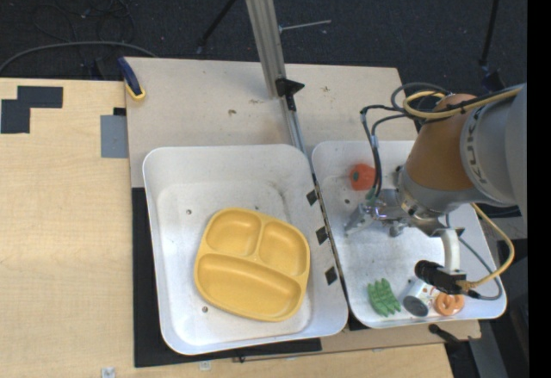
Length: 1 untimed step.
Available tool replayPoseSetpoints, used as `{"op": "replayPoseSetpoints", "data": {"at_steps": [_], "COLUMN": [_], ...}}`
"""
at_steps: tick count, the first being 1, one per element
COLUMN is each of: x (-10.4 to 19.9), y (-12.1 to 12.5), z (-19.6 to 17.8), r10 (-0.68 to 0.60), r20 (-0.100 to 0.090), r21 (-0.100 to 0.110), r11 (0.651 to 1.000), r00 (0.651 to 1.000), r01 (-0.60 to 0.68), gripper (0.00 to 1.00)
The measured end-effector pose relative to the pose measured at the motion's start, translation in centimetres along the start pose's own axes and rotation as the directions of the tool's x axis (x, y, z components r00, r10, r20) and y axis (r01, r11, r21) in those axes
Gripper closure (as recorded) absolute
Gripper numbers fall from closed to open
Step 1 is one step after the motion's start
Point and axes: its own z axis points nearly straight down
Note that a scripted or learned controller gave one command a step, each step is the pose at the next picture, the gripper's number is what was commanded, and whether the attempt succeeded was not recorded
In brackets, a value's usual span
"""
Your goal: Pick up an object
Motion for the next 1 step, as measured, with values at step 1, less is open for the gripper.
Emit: {"op": "replayPoseSetpoints", "data": {"at_steps": [1], "x": [-0.12], "y": [-0.01], "z": [-1.22], "r10": [0.003], "r20": [0.0], "r21": [0.0], "r11": [1.0], "r00": [1.0], "r01": [-0.003], "gripper": [1.0]}}
